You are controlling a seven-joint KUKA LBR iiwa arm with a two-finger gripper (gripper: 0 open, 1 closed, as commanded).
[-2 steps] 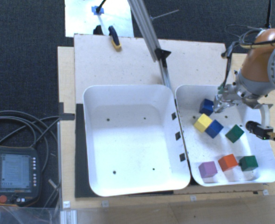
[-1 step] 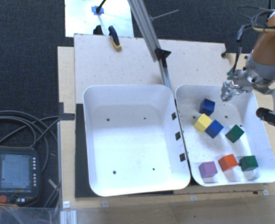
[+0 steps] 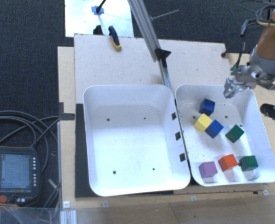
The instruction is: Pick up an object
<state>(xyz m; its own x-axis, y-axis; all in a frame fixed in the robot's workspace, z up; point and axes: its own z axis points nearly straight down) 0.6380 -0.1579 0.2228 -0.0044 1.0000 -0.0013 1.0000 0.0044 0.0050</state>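
Note:
The right white bin (image 3: 261, 141) holds several coloured cubes. A blue cube (image 3: 207, 107) lies near its far side, with a yellow cube (image 3: 203, 122) touching a second blue cube (image 3: 214, 128) just in front of it. A dark green cube (image 3: 234, 133) sits to their right. Along the near wall lie a purple cube (image 3: 208, 169), an orange cube (image 3: 228, 162) and another green cube (image 3: 248, 163). My gripper (image 3: 230, 90) hangs over the bin's far right corner, up and to the right of the first blue cube, with nothing seen in it.
The left white bin (image 3: 128, 139) adjoins the right one. A slanted metal pole (image 3: 147, 27) runs down to the rims between the bins. A teach pendant (image 3: 14, 174) with cables lies at the lower left. A small blue and yellow tool (image 3: 114, 37) rests at the bench's far edge.

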